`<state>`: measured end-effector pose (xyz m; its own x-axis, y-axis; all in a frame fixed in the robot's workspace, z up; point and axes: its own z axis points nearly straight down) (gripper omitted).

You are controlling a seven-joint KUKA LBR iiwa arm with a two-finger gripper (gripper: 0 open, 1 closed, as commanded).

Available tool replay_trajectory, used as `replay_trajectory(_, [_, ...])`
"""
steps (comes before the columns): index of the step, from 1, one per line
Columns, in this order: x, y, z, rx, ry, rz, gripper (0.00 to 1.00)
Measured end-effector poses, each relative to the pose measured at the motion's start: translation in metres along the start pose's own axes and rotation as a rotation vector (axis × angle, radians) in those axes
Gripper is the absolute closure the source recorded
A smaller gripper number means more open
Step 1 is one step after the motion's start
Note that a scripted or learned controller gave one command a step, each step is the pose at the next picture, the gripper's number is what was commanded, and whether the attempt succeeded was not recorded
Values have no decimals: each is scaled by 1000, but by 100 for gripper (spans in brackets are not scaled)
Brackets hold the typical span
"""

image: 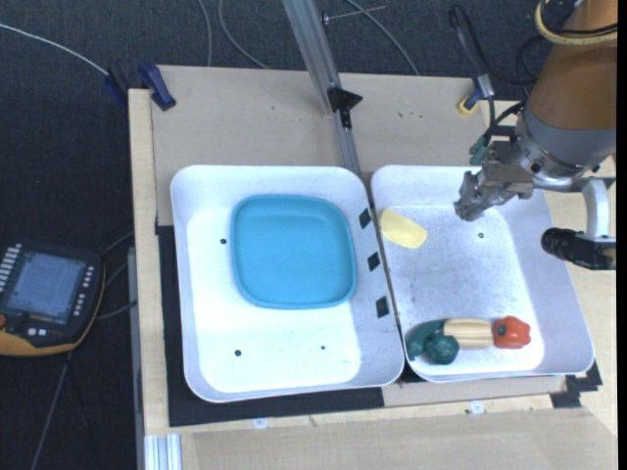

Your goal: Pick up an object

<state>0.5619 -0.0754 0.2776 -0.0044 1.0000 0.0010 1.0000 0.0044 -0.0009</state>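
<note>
My gripper (472,207) hangs over the back of the right bin (549,292), above bare floor, with nothing visible between its fingers. A pale yellow piece (403,229) lies to its left near the bin's left wall. Along the front wall of that bin lie a dark green lump (433,345), a tan roll-shaped thing (468,333) and a red tomato-like thing (510,332), touching in a row. In the left bin (201,351) sits a blue square plate (293,251).
A slanted metal pole (318,42) rises from behind the bins, ending near their divider. Blue clamps (155,84) grip the bench's back corners. A handheld control pendant (44,295) lies on the floor at the left. Cables run across the dark floor.
</note>
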Motion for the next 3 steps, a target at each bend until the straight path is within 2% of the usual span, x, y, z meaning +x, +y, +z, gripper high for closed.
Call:
replay_trajectory(1, [55, 3, 0, -2, 0, -1, 100])
replay_trajectory(2, [107, 15, 15, 0, 0, 0, 100])
replay_trajectory(3, [151, 5, 27, 0, 0, 0, 100])
